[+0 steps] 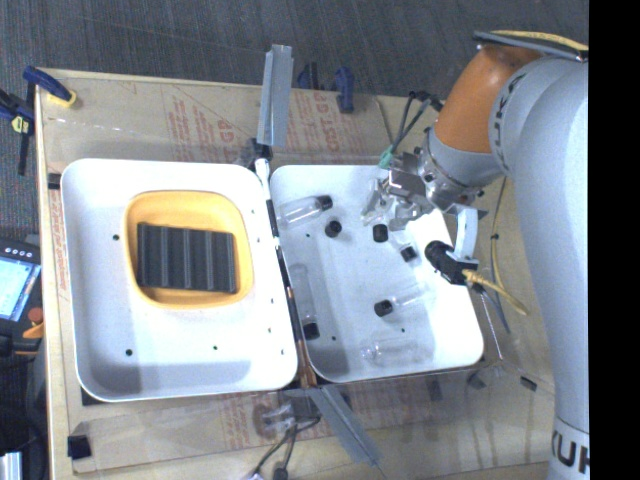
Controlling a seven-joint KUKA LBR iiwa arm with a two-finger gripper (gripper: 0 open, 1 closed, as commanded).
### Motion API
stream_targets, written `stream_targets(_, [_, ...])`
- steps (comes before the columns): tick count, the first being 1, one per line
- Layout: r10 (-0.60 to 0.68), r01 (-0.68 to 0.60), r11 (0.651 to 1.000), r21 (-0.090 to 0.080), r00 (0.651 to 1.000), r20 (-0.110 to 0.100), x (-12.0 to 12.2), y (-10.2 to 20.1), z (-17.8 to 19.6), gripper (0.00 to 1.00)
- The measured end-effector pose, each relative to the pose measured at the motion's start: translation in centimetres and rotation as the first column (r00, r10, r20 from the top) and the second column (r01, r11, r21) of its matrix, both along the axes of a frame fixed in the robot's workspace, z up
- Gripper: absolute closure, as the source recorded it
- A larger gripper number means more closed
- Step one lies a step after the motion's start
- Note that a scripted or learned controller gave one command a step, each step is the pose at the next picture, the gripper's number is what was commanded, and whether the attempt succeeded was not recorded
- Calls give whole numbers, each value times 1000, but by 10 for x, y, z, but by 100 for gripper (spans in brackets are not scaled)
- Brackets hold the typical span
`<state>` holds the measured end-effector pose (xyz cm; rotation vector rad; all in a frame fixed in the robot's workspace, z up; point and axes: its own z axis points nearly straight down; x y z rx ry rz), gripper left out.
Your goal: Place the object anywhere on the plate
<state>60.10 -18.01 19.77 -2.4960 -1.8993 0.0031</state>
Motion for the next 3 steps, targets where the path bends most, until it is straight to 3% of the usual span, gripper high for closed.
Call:
stream_targets(1, [86,-86,996,0,996,-2,11,64,4,100])
stream_targets(2, [186,-186,983,1,983,-4,15,110,5,100])
stream_targets(3, [276,-276,961,-2,961,2,33,160,51,100])
